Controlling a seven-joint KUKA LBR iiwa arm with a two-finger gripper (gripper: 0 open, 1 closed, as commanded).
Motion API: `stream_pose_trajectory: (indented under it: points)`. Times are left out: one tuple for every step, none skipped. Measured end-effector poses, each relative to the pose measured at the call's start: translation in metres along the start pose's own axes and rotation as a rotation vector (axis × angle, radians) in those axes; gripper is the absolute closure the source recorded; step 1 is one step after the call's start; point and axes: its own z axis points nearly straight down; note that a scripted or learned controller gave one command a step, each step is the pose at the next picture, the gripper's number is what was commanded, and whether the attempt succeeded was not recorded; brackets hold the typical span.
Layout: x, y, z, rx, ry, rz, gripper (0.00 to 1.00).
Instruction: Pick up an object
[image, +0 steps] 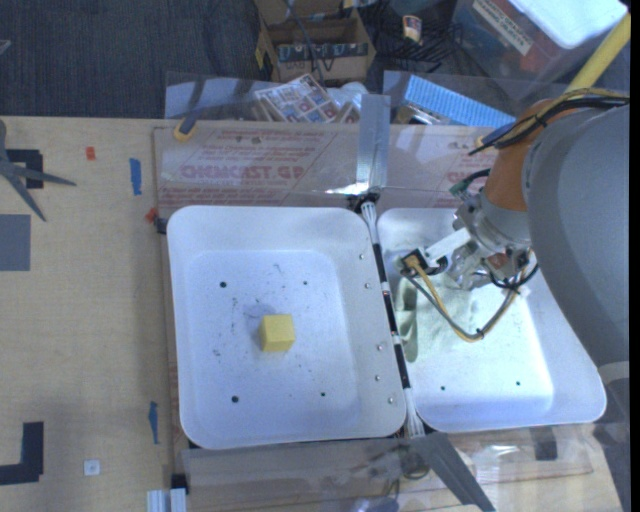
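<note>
a small yellow cube (278, 333), soft-edged and matte like foam, sits alone near the middle of the left bin (200, 240), well apart from me. that bin is shallow white plastic with rounded corners and a raised rim; its floor is scuffed with grey smudges and dotted with a few small dark holes. the right bin (540, 380) is the same moulded white shape, its floor marked by a faint greenish stain beside the divider where the two rims meet.

my end effector (468, 270) hangs over the upper part of the right bin, below my grey arm (585, 220) and its orange band (508, 180). a yellow and black cable (450, 315) loops down from it toward the bin floor. from this slant i cannot tell how wide my end effector stands, and i see nothing held in it.

the surface (80, 340) around the bins is pale wood-coloured board with bits of blue tape (135, 176). a clear sheet printed with red lettering (250, 165) lies behind the left bin.
</note>
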Motion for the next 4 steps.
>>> stream_pose_trajectory:
  points:
    - [-0.011, -0.009, 0.0, -0.001, 0.002, 0.316, 1.0]
    - [-0.089, 0.038, 0.0, 0.0, -0.001, 0.324, 1.0]
    - [-0.185, 0.022, 0.0, 0.005, -0.001, 0.322, 1.0]
    - [-0.138, -0.038, -0.119, 0.002, -0.002, 0.317, 1.0]
